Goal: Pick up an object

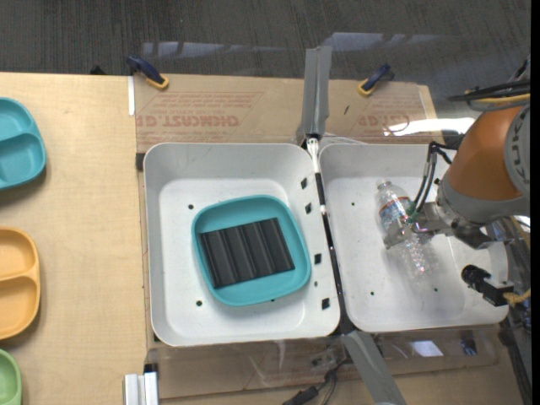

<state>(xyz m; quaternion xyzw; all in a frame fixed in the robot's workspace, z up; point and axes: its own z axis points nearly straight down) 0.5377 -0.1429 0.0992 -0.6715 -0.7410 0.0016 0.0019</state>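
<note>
Gripper [411, 224] apparently touching clear bottle [398, 219].

Left bin [169, 251]: middle taken by a teal tray [251, 250] with a dark ribbed insert; open white floor all round it, widest along the top and the left. Right bin [363, 302]: a clear bottle [394, 213] and crumpled clear plastic [416, 258] lying mid-floor, the tool [413, 222] right at them, arm [494, 163] covering the right side. Bare floor along the left wall, the upper left and the near edge. Grey divider post [316, 91] standing between the bins at the back.
</note>
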